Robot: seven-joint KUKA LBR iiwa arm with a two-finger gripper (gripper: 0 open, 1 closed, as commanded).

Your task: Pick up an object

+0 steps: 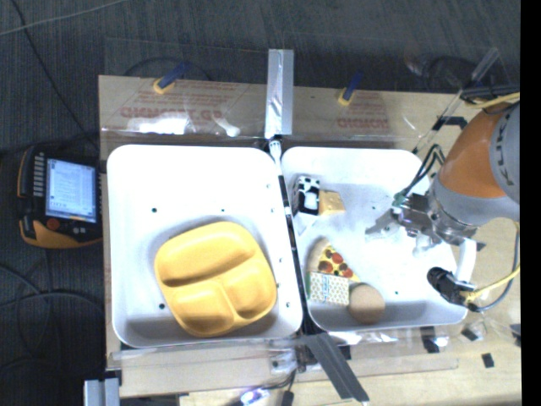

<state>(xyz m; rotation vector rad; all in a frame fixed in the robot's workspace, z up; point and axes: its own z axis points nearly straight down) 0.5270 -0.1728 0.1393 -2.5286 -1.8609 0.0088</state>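
Candidate objects, right white plastic bin (397, 315), along its left wall: round tan ball (366, 302) at the front; flat pizza-slice toy with red dots (332, 263) and a small green-patterned packet (327, 288) just beside it; black-and-white figure (306, 195) touching a yellow wedge (330, 202) further back. All lie to the image-left of my gripper (406, 220), across bare bin floor. Gripper state: I cannot tell. Left bin holds a yellow compartment tray (215, 276). No writing legible on any item.
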